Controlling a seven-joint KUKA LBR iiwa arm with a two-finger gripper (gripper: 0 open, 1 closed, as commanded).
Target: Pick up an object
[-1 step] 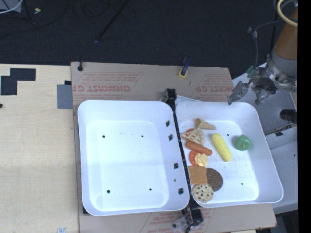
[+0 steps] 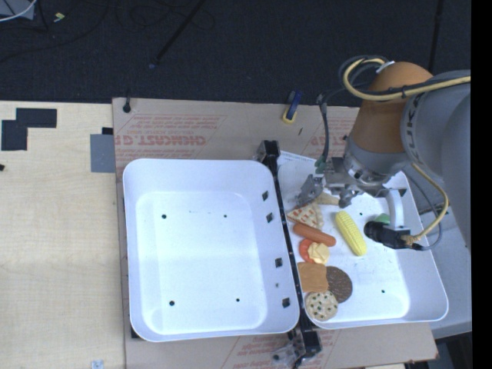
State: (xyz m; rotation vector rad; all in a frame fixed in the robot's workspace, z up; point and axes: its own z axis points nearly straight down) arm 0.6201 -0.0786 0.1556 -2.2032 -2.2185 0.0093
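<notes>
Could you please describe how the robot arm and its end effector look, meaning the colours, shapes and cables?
The arm is smooth, rounded and grey, with an orange band above the wrist. A yellow cable loops over the band, and thin dark cables run beside it. The end effector is small, grey and metallic.

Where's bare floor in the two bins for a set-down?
The left white bin is bare wall to wall. The right white bin is free right of the yellow corn cob; crowded along its left wall, from red sausage to round crackers.
</notes>
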